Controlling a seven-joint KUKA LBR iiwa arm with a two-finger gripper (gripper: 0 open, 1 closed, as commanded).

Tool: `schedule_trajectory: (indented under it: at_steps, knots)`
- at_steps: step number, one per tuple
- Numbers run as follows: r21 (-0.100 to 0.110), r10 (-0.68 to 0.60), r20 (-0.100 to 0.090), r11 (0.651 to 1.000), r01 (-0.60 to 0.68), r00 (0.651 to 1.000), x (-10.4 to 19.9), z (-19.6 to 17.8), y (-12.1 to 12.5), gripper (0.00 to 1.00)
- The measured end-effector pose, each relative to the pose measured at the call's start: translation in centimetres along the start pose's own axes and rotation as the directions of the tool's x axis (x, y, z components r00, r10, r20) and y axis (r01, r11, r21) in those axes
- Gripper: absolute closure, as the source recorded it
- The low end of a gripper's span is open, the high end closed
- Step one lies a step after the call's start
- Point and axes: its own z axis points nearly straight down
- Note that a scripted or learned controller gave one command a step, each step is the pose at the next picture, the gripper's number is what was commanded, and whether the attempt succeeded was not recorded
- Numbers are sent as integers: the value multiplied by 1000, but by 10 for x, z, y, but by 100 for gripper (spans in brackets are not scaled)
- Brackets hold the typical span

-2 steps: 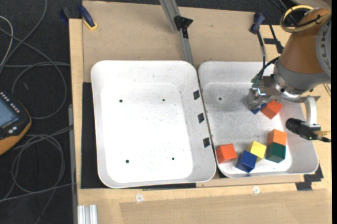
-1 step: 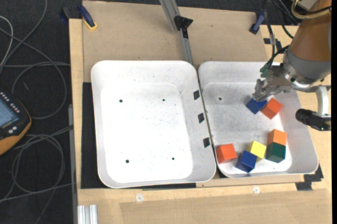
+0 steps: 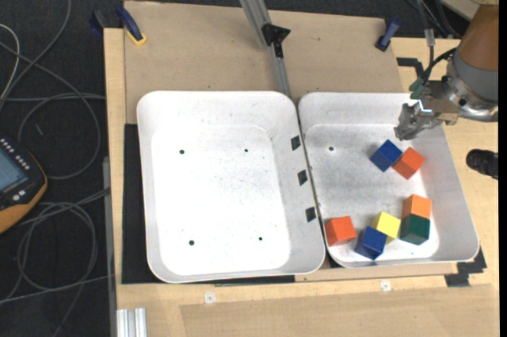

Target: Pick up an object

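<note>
In the right bin (image 3: 451,193) the gripper (image 3: 409,124) hangs above the far end, just beyond a blue block (image 3: 386,155) and an orange block (image 3: 409,163) that touch each other; whether its fingers are apart or together I cannot tell. That pair likely is the nearest target, with bare floor around it. The other blocks (image 3: 380,228) crowd the near wall, where the rim would hamper a grasp. The left bin (image 3: 158,113) offers open room.

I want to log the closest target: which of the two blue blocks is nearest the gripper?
The upper blue block, touching an orange block; the gripper is just above it. The other blue block lies at the bin's near edge.
</note>
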Motion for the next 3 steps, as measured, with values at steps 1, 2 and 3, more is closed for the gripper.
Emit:
schedule_trajectory:
  at_steps: [1,2,3]
  knots:
    - [6,-5,-3,1000,5,1000,57,10,18,100]
    - [8,-5,-4,1000,5,1000,111,22,32,100]
    - [8,-6,-4,1000,6,1000,169,30,46,100]
